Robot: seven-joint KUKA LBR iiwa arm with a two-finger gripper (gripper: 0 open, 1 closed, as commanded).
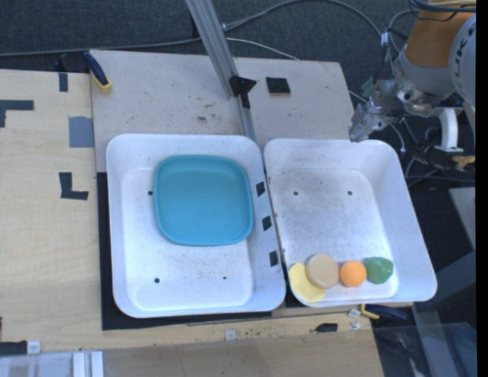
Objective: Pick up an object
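White bins are sitting side by side. We are seeing four small things huddling along the lower edge of the right bin [385, 171]: a yellow piece [300, 286], a tan disc [322, 271], an orange ball [353, 274] and a green lump [378, 269], probably because that end is sitting lower. A blue plate [203, 199] is lying flat in the left bin [126, 210]. Our gripper [361, 126] is waiting at the upper right, well apart from them.
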